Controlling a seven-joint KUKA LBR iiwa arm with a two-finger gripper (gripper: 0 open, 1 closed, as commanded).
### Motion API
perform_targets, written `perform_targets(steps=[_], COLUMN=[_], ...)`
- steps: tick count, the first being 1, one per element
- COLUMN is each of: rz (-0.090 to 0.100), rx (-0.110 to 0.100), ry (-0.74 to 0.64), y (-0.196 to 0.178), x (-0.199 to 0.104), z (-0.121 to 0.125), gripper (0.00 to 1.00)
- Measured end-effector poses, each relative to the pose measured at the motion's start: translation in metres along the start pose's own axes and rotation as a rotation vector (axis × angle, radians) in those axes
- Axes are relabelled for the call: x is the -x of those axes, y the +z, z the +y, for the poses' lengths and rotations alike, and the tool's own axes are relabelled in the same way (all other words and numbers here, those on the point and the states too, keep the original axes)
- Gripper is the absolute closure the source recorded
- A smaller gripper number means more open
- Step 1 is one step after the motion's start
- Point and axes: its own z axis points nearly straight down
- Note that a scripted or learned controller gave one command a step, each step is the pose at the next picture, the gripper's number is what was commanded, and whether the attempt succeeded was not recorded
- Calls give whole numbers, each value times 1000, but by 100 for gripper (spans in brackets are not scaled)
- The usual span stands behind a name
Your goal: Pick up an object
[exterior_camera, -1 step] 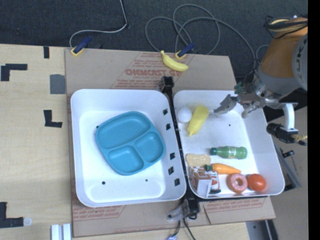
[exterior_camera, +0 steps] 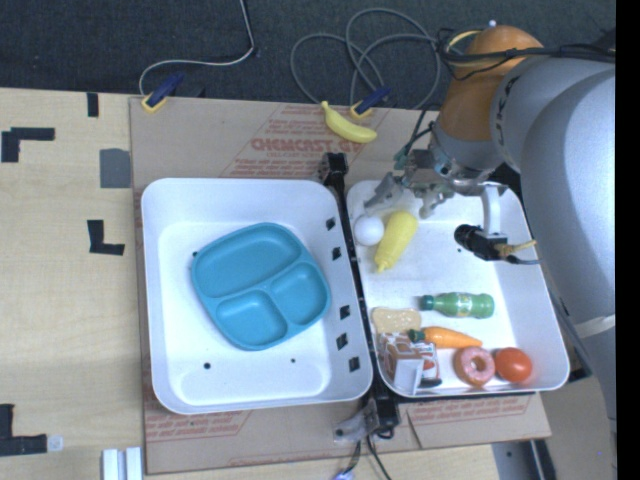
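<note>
Brown cardboard [exterior_camera: 280, 143] covers the bench under both bins, with pale wood [exterior_camera: 60, 268] showing to your left, marked with black tape pieces, and dark carpet [exterior_camera: 120, 18] along the top where thin cables [exterior_camera: 350, 53] loop. A banana [exterior_camera: 348, 124] lies on the cardboard above the bins. The left bin [exterior_camera: 165, 298] holds a blue plate [exterior_camera: 261, 284] with three compartments. The right bin [exterior_camera: 530, 318] holds the rest: a white ball [exterior_camera: 370, 230] at its upper left, touching a corn cob [exterior_camera: 394, 240] that lies tilted just beside it; a green bottle [exterior_camera: 458, 305] on its side near the middle; and along the lower edge a slice of bread [exterior_camera: 396, 320], a carrot [exterior_camera: 452, 337], a small box [exterior_camera: 412, 363], a doughnut [exterior_camera: 474, 365] and a tomato [exterior_camera: 513, 365], packed close together. Your arm [exterior_camera: 560, 118] comes in from the right, and the gripper [exterior_camera: 412, 190] sits over the upper left part of the right bin, directly above the top end of the corn cob. You cannot tell from here whether the jaws are spread or closed; the metal parts blur together. The cob lies on the bin floor, its upper tip at or just under the gripper, and nothing shows between the fingers.
</note>
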Motion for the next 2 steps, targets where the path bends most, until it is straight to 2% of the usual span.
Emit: perform_targets(steps=[1,2], rz=[-1,-3], rx=[18,6], ry=[0,0], y=[21,54], x=[11,11], z=[-6,2], gripper=[0,0])
